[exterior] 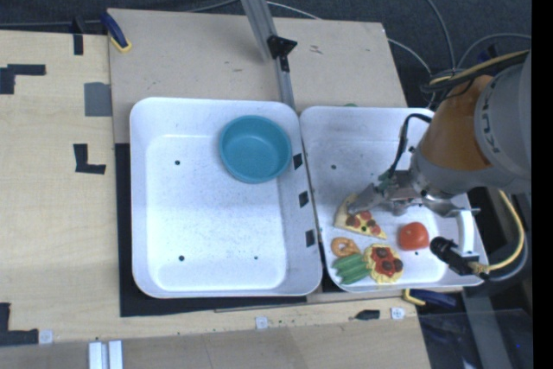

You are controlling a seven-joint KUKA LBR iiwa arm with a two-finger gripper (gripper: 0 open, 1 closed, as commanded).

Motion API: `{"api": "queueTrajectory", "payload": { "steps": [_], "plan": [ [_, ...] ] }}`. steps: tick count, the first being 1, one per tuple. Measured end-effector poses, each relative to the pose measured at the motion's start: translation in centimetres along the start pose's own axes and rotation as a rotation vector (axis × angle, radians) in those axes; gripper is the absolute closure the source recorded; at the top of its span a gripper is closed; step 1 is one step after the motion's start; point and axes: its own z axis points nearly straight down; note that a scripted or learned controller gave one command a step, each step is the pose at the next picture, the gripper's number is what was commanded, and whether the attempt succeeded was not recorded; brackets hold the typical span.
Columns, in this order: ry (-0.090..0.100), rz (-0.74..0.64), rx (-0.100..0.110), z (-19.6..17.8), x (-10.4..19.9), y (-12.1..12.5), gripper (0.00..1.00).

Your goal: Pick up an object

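My gripper (378, 196) is low in the right bin (346, 143), right at the upper edge of a pizza slice (359, 219). A red tomato (414, 235) lies just right of the slice. Near the bin's front edge sit a pretzel (345, 247), a green pod (351, 269) and a small round pizza (384, 264). Whether anything is between the fingers cannot be made out from this angle. The grey arm with its orange band (458, 134) comes in from the right over the bin's rim.
A blue bowl (255, 149) sits at the back of the left bin (173, 220). A slanted metal pole (259, 4) runs down to the divide between the bins. Cables loop behind the right bin.
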Motion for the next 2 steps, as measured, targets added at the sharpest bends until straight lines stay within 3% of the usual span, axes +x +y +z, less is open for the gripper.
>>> {"api": "queueTrajectory", "payload": {
  "steps": [1,2],
  "plan": [
    [-0.001,-0.002,-0.007,-1.3,0.1,0.2,1.00],
    [0.000,0.000,0.002,-7.1,-0.5,0.9,1.00]
  ]
}}
